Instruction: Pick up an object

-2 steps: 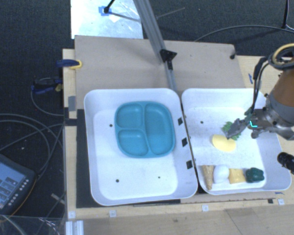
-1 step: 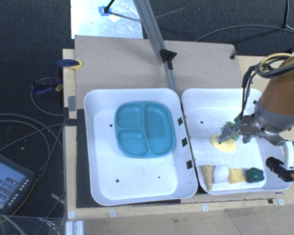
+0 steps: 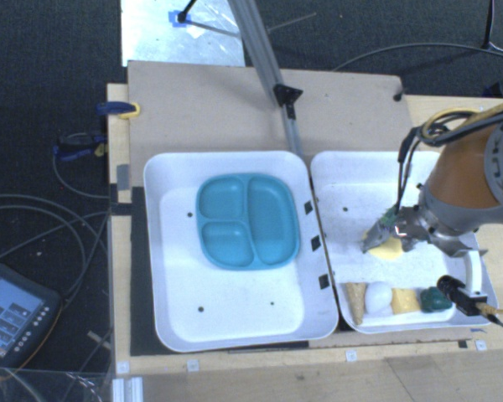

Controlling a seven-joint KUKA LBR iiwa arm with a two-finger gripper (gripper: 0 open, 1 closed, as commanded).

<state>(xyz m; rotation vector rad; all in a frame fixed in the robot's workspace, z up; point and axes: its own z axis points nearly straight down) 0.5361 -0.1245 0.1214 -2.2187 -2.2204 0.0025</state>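
White bins: I count two (image 3: pixel 235 325) (image 3: pixel 352 182), side by side on the table (image 3: pixel 235 99).
Blue divided plates: one (image 3: pixel 247 220), in the left bin.
Small objects in the right bin: I make out five, a yellow piece (image 3: pixel 389 250), a cone (image 3: pixel 355 300), a white lump (image 3: pixel 379 299), a yellow block (image 3: pixel 406 301) and a dark green thing (image 3: pixel 434 300), four of them along its near edge.

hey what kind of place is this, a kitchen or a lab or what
Most likely a robotics lab. A grey and orange arm reaches over two white bins on a bench, a handheld control pendant lies on the floor, and loose cables trail nearby.
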